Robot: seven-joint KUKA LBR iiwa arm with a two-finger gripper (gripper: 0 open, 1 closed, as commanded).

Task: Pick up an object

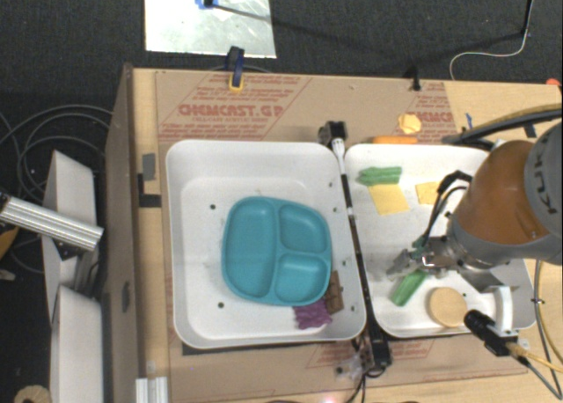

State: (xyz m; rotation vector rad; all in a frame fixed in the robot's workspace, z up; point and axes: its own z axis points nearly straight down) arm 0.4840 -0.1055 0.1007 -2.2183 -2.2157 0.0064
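Gripper (412, 262) low in right bin (378, 309), finger state unclear, green block (407, 288) just beneath, tan disc (447, 305) beside, teal divided plate (277, 250) in left bin (189, 216).

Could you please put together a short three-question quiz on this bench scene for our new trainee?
1. True or false: the teal divided plate lies in the right bin.
2. Which item lies nearest the gripper: A) the purple piece, B) the lower green piece, C) the yellow square?
3. Fill in: the tan disc lies in the ____ bin.

Key: 1 false, it lies in the left bin; 2 B; 3 right.
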